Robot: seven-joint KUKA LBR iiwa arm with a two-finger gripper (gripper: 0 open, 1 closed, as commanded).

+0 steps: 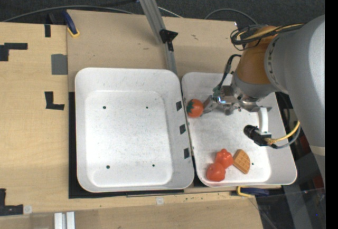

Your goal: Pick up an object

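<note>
A small red fruit with a green top lies at the left wall of the right bin, in its upper half. My gripper hangs low over that bin, just right of the fruit and close to it, with the grey arm and its orange band above and to the right. Nothing shows held in the gripper. Near the bin's front lie a red pepper-like piece, a round red piece touching it, and an orange waffle-patterned biscuit beside them.
The left bin stands beside the right one, sharing a middle wall with black clips. A metal pole slants in from the top toward the bins' junction. Cables hang from the wrist over the right bin's right side.
</note>
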